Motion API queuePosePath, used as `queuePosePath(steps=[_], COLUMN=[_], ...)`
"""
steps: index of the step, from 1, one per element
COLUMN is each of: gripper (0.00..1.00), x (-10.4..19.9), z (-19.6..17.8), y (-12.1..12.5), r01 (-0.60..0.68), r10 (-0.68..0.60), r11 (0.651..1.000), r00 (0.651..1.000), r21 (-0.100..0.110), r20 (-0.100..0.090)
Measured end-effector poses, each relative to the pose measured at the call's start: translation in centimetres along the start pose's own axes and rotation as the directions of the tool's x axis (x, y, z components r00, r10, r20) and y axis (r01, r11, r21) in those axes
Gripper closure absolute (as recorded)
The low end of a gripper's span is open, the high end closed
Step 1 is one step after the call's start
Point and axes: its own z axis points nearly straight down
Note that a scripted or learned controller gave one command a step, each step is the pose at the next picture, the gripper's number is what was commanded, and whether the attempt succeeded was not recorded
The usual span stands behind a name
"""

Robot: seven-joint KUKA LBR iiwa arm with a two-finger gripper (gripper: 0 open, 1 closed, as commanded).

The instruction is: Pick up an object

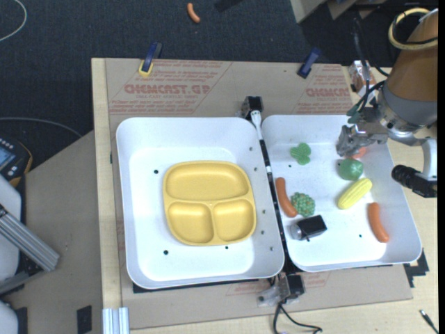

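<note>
Several toy foods are crowding the right white bin (pixel 400 245); the gripper (pixel 353 145) is hovering just above the round green toy vegetable (pixel 350 168), beside the yellow plastic corn (pixel 354 193). Can't tell gripper opening; risking nudging corn.

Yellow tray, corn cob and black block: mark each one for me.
yellow tray (pixel 208 202), camera view, on the ridge between its compartments.
corn cob (pixel 354 193), camera view, middle of the cob.
black block (pixel 311 226), camera view, top face.
</note>
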Motion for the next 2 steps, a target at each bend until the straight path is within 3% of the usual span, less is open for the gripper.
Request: queuePosePath(steps=[1, 2], gripper=[1.0, 1.0], x=[0.0, 5.0], z=[-1.5, -0.6], y=[0.1, -1.4], r01=[-0.001, 0.003], r10=[0.001, -0.003], r11=[1.0, 1.0], r00=[1.0, 1.0], r21=[0.004, 0.013], r20=[-0.001, -0.006])
